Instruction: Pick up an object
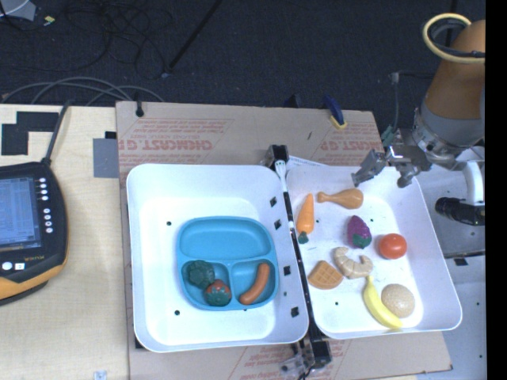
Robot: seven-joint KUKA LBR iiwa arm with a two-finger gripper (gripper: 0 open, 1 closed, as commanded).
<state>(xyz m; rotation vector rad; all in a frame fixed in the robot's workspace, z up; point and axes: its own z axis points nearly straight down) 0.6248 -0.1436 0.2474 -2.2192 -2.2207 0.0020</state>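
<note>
A dark floor strewn with black cables lies behind a pale wooden desk [79, 307] topped with a brown cardboard sheet [238, 137]. On that sheet sit two shallow white plastic bins side by side. The left bin [150, 212] holds a blue sectioned plastic tray [226, 240] with toy food in its lower compartments. The right bin [432, 236] carries the loose toy food that the task could take. A black and orange handheld control pendant [28, 224] rests at the desk's left edge.

The grey arm with its orange band [458, 77] reaches in from the right, and its pincer [388, 166] hangs released, fingers spread, above the right bin's far rim and holding nothing.

Inside that bin lie a yellow plastic banana [374, 303] touching a beige egg-shaped piece [398, 299], a tan chicken drumstick [342, 199] nearest the pincer, an orange carrot [306, 214] along the left wall, a purple eggplant [359, 230] and a red tomato [392, 246].

The step in hand looks like the approach, before any grasp. The next move likely calls for centring over one piece, probably the drumstick, descending and clenching without striking the bin wall.
</note>
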